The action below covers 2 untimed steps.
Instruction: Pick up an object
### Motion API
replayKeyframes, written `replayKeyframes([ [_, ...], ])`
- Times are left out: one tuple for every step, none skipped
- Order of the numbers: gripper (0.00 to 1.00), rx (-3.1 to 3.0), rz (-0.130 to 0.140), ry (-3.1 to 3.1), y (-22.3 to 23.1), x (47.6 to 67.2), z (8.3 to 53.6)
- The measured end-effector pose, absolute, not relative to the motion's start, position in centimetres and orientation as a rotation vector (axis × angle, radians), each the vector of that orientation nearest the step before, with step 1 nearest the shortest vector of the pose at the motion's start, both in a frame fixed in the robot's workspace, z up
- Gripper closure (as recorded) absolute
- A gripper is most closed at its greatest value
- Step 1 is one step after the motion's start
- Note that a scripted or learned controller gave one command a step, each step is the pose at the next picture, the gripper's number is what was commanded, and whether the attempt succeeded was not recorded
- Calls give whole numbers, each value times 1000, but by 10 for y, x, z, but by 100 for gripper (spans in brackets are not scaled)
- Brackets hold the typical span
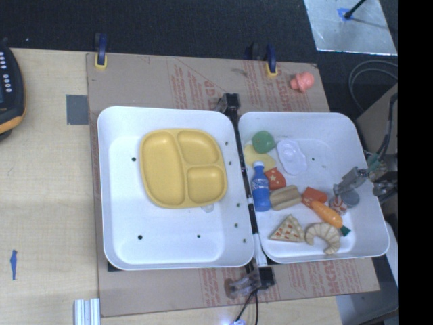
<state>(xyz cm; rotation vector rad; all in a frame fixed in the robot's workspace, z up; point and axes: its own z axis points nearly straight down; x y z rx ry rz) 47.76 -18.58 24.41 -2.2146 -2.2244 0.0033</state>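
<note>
I am at the approach step, by my reading: my gripper [346, 185] hangs low over the right bin [369, 141] near its right wall, with nothing between its fingers, which stand a little apart, released. No object is lifted yet.

The pickable things lie clustered in this bin. Closest to me are a toy carrot [327, 214] and a small red block [314, 196], just to my left and below. Further left sit a croissant [323, 233], a pizza slice [287, 229], a brown sausage-like roll [284, 197], a blue bottle [260, 185], and a green ball [263, 141].

The next move, I judge, calls for settling over one piece, likely the carrot, aligning across its narrow width and descending before closing.

My arm is mostly cut off at the right edge. A clear plastic item [291, 154] is hard to make out against the white. The left bin [115, 202] holds a yellow divided plate [183, 167].
</note>
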Motion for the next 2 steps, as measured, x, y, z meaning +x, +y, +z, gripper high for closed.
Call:
replayKeyframes([
  [0, -2220, 0, -2225, -180, 510, 116],
  [0, -2218, 0, -2227, -158, 499, 94],
])
